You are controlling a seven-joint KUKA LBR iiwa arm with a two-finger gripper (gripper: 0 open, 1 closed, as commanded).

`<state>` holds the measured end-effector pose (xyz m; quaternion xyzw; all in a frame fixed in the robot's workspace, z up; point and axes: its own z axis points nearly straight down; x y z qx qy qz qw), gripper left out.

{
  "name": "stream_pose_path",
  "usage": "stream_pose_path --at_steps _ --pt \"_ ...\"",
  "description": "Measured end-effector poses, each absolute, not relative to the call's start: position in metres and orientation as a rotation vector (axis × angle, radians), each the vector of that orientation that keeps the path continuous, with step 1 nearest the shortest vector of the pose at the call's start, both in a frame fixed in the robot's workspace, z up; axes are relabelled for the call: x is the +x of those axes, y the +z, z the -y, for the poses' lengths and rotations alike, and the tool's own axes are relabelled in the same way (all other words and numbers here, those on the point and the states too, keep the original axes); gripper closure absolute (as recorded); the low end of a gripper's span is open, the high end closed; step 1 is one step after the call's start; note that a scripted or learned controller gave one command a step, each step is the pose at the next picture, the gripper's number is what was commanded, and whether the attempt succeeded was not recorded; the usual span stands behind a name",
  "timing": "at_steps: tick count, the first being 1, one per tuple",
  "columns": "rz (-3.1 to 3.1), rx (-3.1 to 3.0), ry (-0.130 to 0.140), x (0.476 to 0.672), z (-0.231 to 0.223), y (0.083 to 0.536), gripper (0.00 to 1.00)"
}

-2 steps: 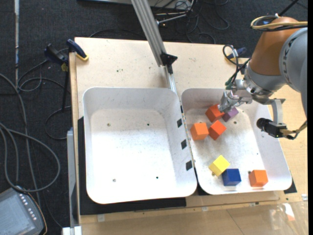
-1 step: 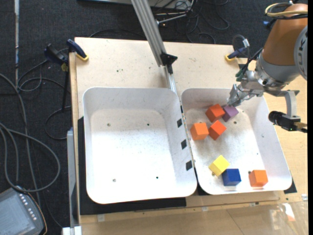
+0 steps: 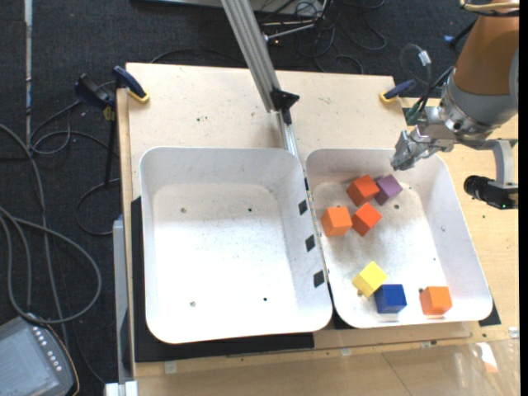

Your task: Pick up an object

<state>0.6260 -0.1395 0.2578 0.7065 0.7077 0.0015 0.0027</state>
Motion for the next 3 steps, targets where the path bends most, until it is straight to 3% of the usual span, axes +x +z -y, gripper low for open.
stream_pose_path --at_steps 3 --pt "-2.231 2.215 0.000 0.601 -0.018 0.225 1.00"
